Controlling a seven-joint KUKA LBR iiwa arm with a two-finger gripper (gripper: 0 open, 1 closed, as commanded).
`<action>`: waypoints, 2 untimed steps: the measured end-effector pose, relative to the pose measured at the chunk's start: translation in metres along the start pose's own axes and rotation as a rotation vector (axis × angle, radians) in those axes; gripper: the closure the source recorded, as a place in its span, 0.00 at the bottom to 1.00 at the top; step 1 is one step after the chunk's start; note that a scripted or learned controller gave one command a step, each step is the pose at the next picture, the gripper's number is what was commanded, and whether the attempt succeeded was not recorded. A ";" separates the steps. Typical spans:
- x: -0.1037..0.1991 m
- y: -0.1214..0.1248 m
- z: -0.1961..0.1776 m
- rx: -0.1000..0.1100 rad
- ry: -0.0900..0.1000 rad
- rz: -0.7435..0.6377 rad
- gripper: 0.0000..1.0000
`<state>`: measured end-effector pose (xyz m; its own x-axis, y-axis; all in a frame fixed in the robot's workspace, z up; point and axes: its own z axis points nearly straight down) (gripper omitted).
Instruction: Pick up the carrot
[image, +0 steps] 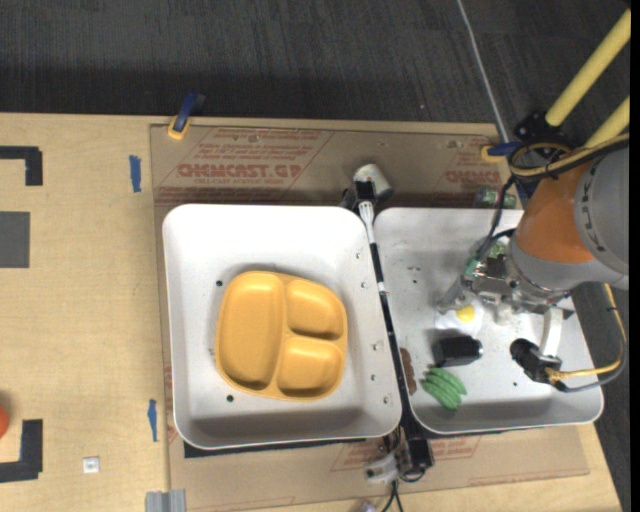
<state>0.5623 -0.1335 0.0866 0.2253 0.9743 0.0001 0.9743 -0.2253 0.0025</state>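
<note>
A: Carrot?
B: Can't make one out. Right bin has a green item, a black item.
A: Gripper?
B: Over right bin, centre-right of frame; its state can't tell.

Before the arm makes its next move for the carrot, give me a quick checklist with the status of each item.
1. Carrot identified: cannot tell; no item in the right bin clearly reads as one.
2. Gripper positioned over the right bin: ok.
3. Gripper already holding something: cannot tell.
4. Free room around the gripper: not ok; a small yellow item, a black object and a green object lie close by.
5. Yellow divided plate out of the way in the left bin: ok.
</note>
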 end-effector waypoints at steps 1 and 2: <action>0.052 -0.009 -0.098 0.001 0.000 -0.238 0.00; 0.031 0.008 -0.067 0.003 0.000 -0.139 0.00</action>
<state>0.5772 -0.1049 0.1534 0.0882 0.9961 0.0003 0.9961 -0.0882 -0.0009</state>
